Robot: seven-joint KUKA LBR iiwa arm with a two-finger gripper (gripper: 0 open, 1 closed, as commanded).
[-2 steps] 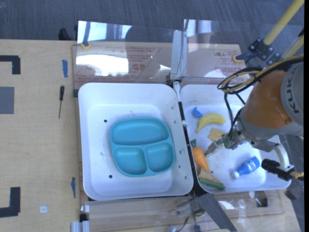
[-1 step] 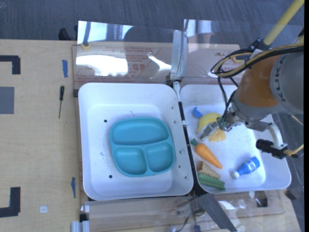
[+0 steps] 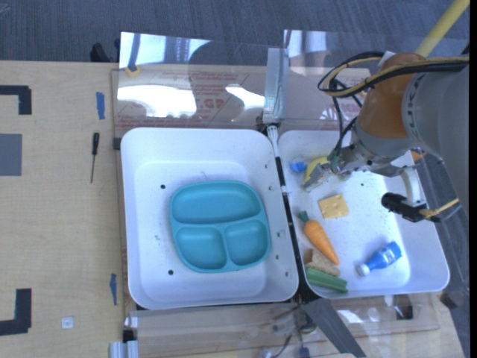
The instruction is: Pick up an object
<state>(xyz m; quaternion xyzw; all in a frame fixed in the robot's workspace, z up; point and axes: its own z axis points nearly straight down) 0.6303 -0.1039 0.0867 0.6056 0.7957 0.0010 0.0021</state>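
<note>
Objects for picking lie scattered in the right shallow white bin (image 3: 428, 271). Toward its 11 o'clock corner sit a small blue piece (image 3: 297, 166) and a yellow banana-like toy (image 3: 316, 162), crowded just beside the gripper (image 3: 322, 173). Near the bin's middle lies a flat yellow cracker-like square (image 3: 333, 206). At 7 o'clock from it, an orange toy carrot with a green top (image 3: 320, 237) lies slanted along the left wall, and below that, toward the bin's 7 o'clock corner, a tan bread-like piece (image 3: 320, 260) touches a green vegetable-like stick (image 3: 326, 280). A blue plastic bottle with a white cap (image 3: 380, 259) lies tilted toward 5 o'clock, well apart from the rest.

The left shallow white bin (image 3: 141, 200) holds a teal plastic tray with three compartments (image 3: 219, 224), set in its middle. Both bins rest on the wooden counter (image 3: 52, 222).

The grey arm with the orange band (image 3: 387, 107) reaches in from 3 o'clock, its wrist bent down over the right bin's upper part. Whether the jaws are wide or narrow, I cannot tell; nothing is clearly seen between them.
</note>
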